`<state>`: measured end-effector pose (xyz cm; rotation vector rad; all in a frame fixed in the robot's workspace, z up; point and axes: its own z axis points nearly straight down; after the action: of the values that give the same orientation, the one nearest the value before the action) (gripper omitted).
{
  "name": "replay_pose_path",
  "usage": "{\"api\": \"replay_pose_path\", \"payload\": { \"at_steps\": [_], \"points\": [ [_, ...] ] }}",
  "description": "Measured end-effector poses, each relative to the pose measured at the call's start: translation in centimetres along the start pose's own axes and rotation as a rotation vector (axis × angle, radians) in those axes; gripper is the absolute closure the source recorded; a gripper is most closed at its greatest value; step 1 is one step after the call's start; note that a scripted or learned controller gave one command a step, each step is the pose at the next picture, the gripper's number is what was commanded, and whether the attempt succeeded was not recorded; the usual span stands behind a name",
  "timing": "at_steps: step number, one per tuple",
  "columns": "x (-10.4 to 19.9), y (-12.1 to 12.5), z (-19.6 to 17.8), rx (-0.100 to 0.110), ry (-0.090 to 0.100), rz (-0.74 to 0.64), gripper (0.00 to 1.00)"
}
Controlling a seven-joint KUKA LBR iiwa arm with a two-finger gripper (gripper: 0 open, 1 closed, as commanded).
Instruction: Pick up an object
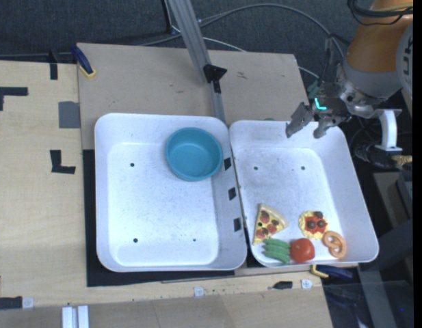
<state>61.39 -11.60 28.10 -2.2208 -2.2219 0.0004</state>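
Hovering over the far edge of the right bin (347, 183), the gripper (307, 126) is seen spread open and empty. Toy food, a pizza slice (269, 222) and tomato (302, 250) among it, lies well below, tightly clustered; a neighbour may be nudged aside.
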Motion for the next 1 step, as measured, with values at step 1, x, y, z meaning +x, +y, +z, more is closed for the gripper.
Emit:
{"api": "replay_pose_path", "payload": {
  "at_steps": [1],
  "points": [
    [0.0,0.0,0.01,0.0,0.0,0.0,0.0]
  ]
}}
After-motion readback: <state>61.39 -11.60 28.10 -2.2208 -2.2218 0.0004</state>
